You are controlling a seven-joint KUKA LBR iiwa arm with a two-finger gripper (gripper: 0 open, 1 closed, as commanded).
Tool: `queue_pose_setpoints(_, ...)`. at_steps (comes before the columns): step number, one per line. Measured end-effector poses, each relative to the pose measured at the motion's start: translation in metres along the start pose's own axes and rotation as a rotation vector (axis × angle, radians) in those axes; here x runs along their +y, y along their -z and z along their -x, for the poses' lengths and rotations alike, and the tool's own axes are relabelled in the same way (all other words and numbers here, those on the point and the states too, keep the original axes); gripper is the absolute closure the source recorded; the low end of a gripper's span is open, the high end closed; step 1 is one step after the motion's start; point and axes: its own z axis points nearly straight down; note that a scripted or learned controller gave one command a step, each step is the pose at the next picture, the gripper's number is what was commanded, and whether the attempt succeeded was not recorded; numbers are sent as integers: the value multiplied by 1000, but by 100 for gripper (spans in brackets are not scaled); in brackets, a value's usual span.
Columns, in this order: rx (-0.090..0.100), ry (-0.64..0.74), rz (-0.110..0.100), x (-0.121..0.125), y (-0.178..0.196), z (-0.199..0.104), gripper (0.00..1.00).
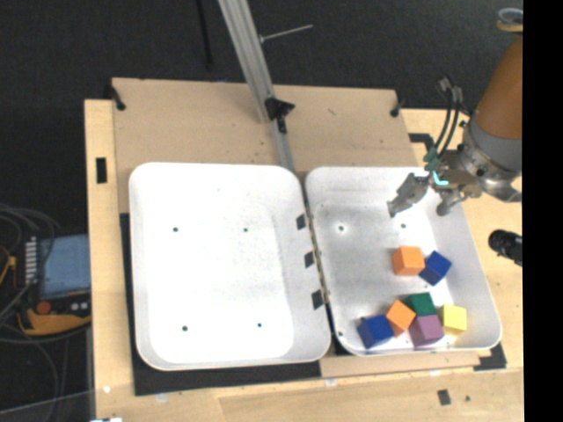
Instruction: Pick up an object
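Several small cubes lie in the right bin (352, 200). An orange cube (407, 260) and a blue cube (435, 267) sit side by side near its middle right. Along the front edge cluster a second blue cube (376, 330), a second orange cube (400, 315), a green cube (423, 303), a purple cube (427, 330) and a yellow cube (454, 318). My gripper (427, 200) hangs over the bin's far right part, behind the orange and blue pair. It is open, its fingers spread wide with nothing between them.
The left bin (220, 262) lies beside the right one, joined by a hinged seam (313, 258). A slanted metal pole (251, 51) rises behind the bins. Cables and a blue device (62, 266) sit off the bench's left side.
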Motion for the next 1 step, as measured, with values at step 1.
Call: queue_pose_setpoints(1,0,-1,5,1,2,0,0)
